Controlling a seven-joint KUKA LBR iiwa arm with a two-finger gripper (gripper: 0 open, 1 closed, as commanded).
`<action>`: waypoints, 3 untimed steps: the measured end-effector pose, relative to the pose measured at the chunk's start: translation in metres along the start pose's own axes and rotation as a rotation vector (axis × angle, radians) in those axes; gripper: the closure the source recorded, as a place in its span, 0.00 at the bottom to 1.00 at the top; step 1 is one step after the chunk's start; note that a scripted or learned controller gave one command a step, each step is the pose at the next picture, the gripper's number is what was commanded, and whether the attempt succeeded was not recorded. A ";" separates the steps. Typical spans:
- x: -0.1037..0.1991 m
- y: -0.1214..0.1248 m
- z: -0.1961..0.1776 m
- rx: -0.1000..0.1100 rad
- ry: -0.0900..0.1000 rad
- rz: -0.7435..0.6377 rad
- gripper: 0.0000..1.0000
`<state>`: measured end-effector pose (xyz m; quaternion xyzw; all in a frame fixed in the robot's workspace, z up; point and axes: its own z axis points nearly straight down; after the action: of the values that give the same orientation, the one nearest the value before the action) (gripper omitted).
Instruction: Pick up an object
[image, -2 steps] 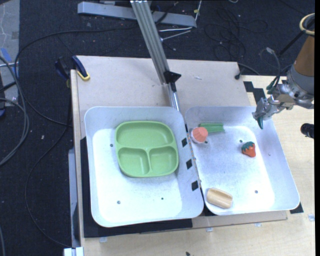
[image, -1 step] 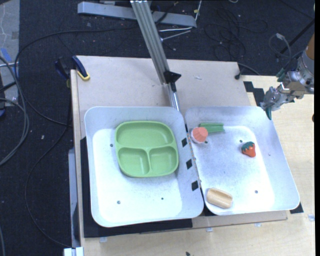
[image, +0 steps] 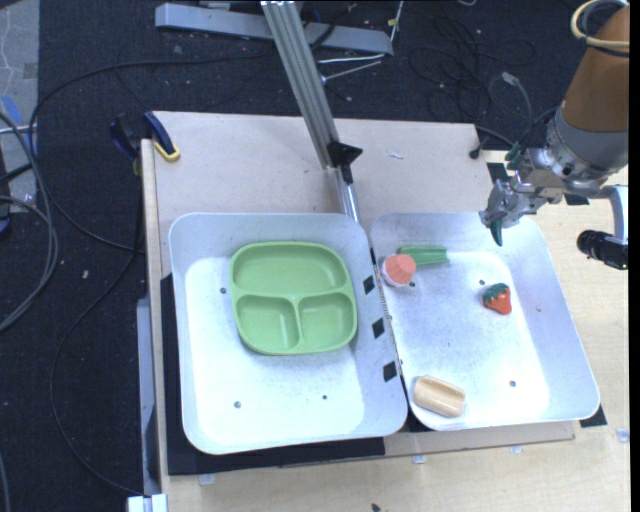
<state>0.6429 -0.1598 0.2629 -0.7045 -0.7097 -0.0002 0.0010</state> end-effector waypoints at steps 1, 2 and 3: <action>0.052 0.007 0.011 -0.001 0.000 0.000 1.00; 0.105 -0.003 0.025 0.001 0.000 0.000 1.00; 0.158 0.000 0.036 0.000 -0.001 0.000 1.00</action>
<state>0.6414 -0.0015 0.2273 -0.7045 -0.7097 0.0002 0.0008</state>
